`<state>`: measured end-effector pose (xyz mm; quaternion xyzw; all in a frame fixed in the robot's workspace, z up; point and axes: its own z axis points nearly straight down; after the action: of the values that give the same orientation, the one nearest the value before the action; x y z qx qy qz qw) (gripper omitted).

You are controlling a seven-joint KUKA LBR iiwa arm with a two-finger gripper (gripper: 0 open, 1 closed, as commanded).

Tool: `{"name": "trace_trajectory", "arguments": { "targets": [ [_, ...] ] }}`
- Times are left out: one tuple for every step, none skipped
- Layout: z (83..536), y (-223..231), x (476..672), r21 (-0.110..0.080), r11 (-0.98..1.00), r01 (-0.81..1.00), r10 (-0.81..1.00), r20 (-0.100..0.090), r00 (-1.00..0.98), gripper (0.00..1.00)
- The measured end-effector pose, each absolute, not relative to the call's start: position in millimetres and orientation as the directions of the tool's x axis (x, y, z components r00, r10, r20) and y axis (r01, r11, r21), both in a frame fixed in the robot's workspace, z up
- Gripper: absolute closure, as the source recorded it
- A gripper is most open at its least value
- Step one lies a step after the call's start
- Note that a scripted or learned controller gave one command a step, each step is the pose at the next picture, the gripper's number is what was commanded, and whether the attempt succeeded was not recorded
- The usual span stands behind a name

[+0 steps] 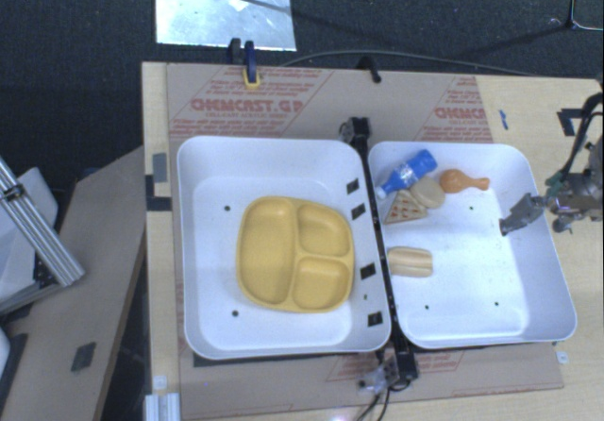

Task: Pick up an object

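Reaching in from three o'clock, the gripper [525, 213] is hanging over the right edge of the right bin [491, 311], its dark fingertip end pointing toward nine o'clock. Nothing is lying between the fingers, and whether the jaws are spread or pressed together cannot be told from this slant.

Sitting in the right bin are the candidate objects. A blue bottle with a white cap [407, 172] is lying tilted at the bin's eleven o'clock corner. Just below it, a triangular pizza-slice toy [405, 209] is resting, touching a round tan piece that looks like a bun [427, 193] at its two o'clock side. An orange toy drumstick [461, 182] is lying just beside the bun, at its three o'clock, with its thin end pointing toward the gripper. A pale bread-loaf toy [410, 261] is lying near the bin's nine o'clock wall, well apart from the gripper. All of these are resting on the bin floor, none being touched by the arm.

Occupying the left bin [209, 249] is a yellow divided plate [294, 252] with three compartments, lying flat near the middle. Black clips [360, 211] are joining the two bins along their shared edge.
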<state>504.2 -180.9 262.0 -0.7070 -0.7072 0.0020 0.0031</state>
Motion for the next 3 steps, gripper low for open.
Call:
{"name": "trace_trajectory", "arguments": {
  "targets": [
    [266.5,-180.7,506.2,0.002,0.003,1.0,1.0,-0.001,-0.003,0.0],
    [211.0,-181.7,516.0,-0.002,0.002,1.0,1.0,0.001,-0.002,0.0],
    [149.8,-175.6,518.5,-0.003,0.001,1.0,1.0,0.002,-0.001,0.0]
  ]
}}
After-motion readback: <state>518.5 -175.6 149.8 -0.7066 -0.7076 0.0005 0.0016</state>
